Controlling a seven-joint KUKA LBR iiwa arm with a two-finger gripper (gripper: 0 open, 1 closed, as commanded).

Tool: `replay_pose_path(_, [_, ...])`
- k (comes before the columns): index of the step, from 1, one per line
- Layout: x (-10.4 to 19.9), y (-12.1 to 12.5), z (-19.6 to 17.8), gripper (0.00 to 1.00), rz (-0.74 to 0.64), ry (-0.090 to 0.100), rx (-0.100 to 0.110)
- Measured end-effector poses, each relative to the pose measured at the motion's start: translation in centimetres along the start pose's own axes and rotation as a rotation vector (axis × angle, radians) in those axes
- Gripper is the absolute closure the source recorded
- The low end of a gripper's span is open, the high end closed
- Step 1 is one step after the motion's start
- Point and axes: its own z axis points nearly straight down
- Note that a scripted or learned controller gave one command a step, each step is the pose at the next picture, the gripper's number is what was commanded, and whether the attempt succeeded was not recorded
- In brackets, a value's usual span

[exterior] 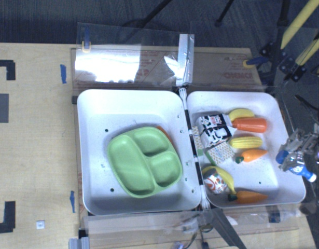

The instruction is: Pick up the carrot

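Two orange carrots lie in the right bin (pixel 273 104). One carrot (pixel 251 155) with a green stub at its left end rests mid-bin, below a yellow corn cob (pixel 246 141). The other carrot (pixel 251 196) lies along the bin's front wall, its dark stem end pointing left. My gripper (pixel 295 158), grey with blue parts, hangs over the bin's right rim, to the right of the mid-bin carrot and apart from it. Nothing shows held in it.
The right bin also holds a banana (pixel 241 113), a red-orange cylinder (pixel 249 123), a black-and-white carton (pixel 215 128), a second banana (pixel 222 175) and a small patterned ball (pixel 216 184). A green divided plate (pixel 144 161) sits in the left bin (pixel 92 118).
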Motion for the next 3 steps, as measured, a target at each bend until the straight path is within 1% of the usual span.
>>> replay_pose_path(1, [0.0,0.0,0.0,0.0,0.0,0.0,0.0])
replay_pose_path(2, [2.0,5.1,6.9,0.0,-0.157,0.003,-0.001])
replay_pose_path(3, [2.2,7.9,11.8,0.0,0.019,-0.024,-0.004])
